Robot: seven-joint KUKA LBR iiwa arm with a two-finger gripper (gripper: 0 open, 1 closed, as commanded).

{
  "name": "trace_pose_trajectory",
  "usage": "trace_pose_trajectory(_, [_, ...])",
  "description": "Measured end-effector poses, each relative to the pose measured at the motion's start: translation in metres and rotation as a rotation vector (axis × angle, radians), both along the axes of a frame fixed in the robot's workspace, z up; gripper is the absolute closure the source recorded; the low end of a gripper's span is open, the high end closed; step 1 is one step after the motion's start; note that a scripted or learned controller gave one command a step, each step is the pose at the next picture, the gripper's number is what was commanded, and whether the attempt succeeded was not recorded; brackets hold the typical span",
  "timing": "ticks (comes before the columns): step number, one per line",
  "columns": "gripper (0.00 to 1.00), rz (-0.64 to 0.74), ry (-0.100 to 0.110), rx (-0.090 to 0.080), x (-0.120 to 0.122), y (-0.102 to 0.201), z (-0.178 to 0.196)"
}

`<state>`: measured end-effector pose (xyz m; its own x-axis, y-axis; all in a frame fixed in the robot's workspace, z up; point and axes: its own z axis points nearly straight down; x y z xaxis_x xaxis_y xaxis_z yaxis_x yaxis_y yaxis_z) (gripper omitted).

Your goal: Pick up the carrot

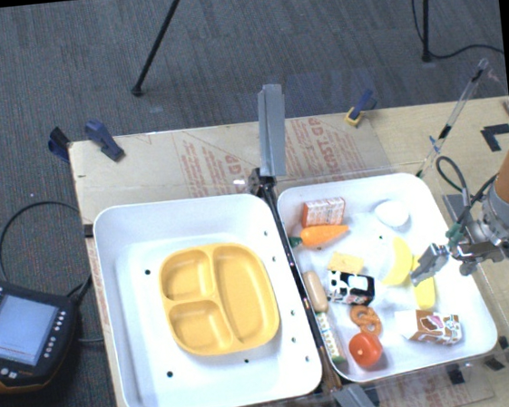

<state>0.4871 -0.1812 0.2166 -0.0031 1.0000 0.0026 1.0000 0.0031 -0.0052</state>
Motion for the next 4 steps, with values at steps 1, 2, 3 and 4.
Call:
trace_pose_trajectory(1, [0.0,-0.111,0.008,0.001,0.002,0.051,-0.084])
trace_pose_trajectory(2, [0.0,-0.068,0.003,-0.001,-0.013,0.099,-0.132])
trace_pose_trajectory(3, [1.0,-0.074,0.007,0.001,-0.014,0.099,-0.123])
trace_pose_trajectory(4, [1.0,-0.461,0.0,-0.003,-0.012,0.135,-0.03])
